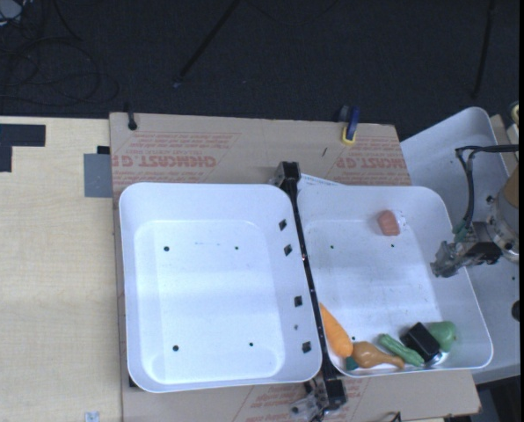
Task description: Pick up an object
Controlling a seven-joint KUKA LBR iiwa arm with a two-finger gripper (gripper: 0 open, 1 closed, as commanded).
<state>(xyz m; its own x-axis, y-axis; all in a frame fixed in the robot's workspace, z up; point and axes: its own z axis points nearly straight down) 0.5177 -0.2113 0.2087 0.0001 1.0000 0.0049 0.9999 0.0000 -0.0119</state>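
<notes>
The right bin (381, 280) holds a small pink block (389, 223) near its far side. Along its near edge lie an orange carrot-shaped piece (334, 327), a tan piece (371, 354), a green pod-like piece (399, 348), a black block (420, 341) and a green lump (442, 331). My gripper (447, 262) hangs at the right rim of this bin, well right of the pink block and above the cluster of objects. Nothing shows between its fingers.
The left bin (209, 284) sits beside the right one, with a black divider strip (302, 271) between them. Both rest on a cardboard sheet (244, 152). A blue and yellow clamp (350, 123) stands at the cardboard's far edge. A wooden bench top (42, 271) extends left.
</notes>
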